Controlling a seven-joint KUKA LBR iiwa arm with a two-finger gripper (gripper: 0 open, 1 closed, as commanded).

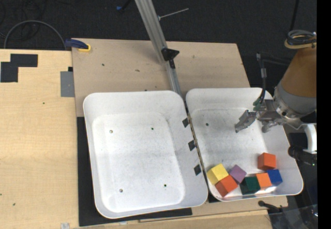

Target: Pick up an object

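Several small blocks lie in the front corner of the right bin: a yellow block, a purple block, a red-orange block, a green block, an orange block, a blue block and, a little apart, a red block. My gripper hangs over the middle right of that bin, behind the blocks. It is open with nothing between its fingers. The red block is the nearest to it, just in front and to the right.
The left bin sits beside the right one, with black clips along the shared edge. A slanted aluminium bar rises behind the bins. A blue and yellow clamp lies at the bench's back left.
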